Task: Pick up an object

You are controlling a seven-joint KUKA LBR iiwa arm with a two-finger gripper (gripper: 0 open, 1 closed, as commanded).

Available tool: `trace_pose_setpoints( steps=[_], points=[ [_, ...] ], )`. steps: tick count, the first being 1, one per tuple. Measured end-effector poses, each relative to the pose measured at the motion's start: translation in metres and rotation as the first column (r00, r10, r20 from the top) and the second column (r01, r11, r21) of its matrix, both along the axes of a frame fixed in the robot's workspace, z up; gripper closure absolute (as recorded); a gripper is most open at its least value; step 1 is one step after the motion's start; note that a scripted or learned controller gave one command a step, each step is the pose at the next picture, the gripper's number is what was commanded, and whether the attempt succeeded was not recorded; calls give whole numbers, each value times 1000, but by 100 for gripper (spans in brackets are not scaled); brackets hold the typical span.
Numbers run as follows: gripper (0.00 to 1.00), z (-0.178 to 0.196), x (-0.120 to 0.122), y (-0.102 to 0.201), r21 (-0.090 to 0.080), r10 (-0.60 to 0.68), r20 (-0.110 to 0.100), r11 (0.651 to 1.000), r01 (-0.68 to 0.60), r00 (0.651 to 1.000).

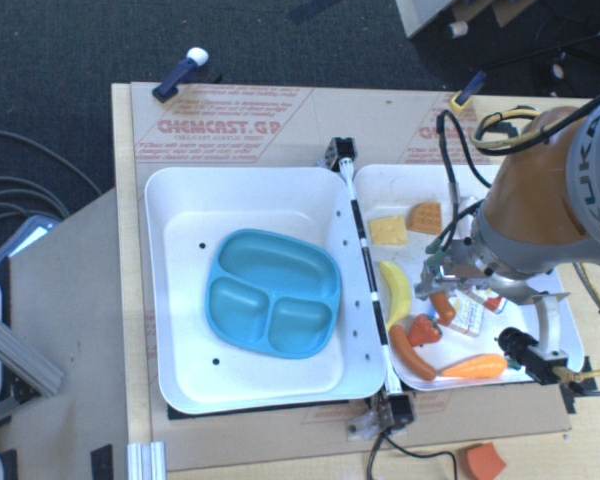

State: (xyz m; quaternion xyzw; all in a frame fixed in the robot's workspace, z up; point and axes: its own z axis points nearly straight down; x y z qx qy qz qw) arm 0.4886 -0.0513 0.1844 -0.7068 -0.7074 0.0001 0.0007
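My gripper (443, 290) hangs low over the middle of the right bin (400, 180), under the orange wrist band. Around it lie food toys: a yellow banana (396, 290), a red piece (424, 330), a sausage (410, 352), an orange carrot (470, 367), a white packet with red print (468, 315), a yellow cheese square (387, 230) and an orange cracker (425, 217). A small orange-red piece (442, 308) sits right below the fingertips. I see nothing held between the fingers.
The left bin (170, 268) holds a blue divided plate (273, 293). A black clamp bar (360, 258) runs between the bins. A blue-handled tool (179, 74) lies at the bench's back left, and an orange block (483, 460) sits at the front edge.
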Motion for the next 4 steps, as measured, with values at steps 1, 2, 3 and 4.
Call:
trace_pose_setpoints(
  steps=[1,2,3,4],
  points=[
    [100,49,-9,42,0,0,0,1000,0,1000],
    [100,77,2,22,-1,-1,1,1000,1,1000],
    [100,73,3,-7,-1,-1,-1,1000,1,1000],
    [100,76,-10,28,0,0,-2,1000,0,1000]
  ],
)
